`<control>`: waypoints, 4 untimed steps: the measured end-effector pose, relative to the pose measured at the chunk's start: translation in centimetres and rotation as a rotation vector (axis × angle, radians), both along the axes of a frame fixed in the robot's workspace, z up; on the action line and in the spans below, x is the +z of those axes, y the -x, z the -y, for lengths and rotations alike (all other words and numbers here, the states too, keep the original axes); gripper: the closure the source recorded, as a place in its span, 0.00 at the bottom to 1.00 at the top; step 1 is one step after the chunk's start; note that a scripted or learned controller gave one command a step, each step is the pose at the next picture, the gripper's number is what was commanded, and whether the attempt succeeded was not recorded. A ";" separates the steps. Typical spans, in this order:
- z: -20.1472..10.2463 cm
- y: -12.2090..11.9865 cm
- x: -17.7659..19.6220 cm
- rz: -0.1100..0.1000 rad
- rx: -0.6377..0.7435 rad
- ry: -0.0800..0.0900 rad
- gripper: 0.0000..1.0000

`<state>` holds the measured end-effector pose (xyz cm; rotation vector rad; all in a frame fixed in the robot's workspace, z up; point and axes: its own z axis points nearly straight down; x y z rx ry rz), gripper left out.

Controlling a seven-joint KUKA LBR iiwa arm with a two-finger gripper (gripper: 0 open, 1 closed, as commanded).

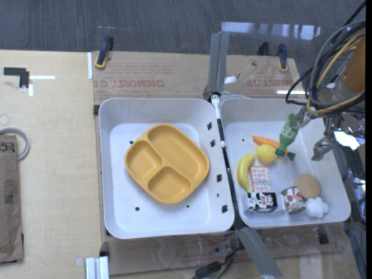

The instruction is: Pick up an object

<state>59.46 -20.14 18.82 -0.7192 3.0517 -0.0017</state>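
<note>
Green bottle (288,131) tilted above right bin (343,214), near its far edge, at tip of gripper (299,120); whether fingers clasp it, cannot tell. Below it: lemon (266,154), carrot (264,140), banana (244,170). Yellow divided plate (167,164) lies mid left bin (110,173).

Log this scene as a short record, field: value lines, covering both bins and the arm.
left bin: holds a yellow divided plate, three compartments
right bin: banana, lemon, carrot, green bottle, small carton, cow-print box, can, brown round item, white fluffy ball
arm: reaches in at the right bin's right side
end effector: above the bin's right edge, nothing visibly held
bench left of the bins: brown paper bag
</note>
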 end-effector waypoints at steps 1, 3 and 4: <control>-1.1 -3.6 -9.4 0.001 0.285 0.001 0.00; -1.7 -6.5 -9.6 0.000 1.293 0.003 0.00; 1.0 -3.5 4.7 0.001 1.096 0.004 0.00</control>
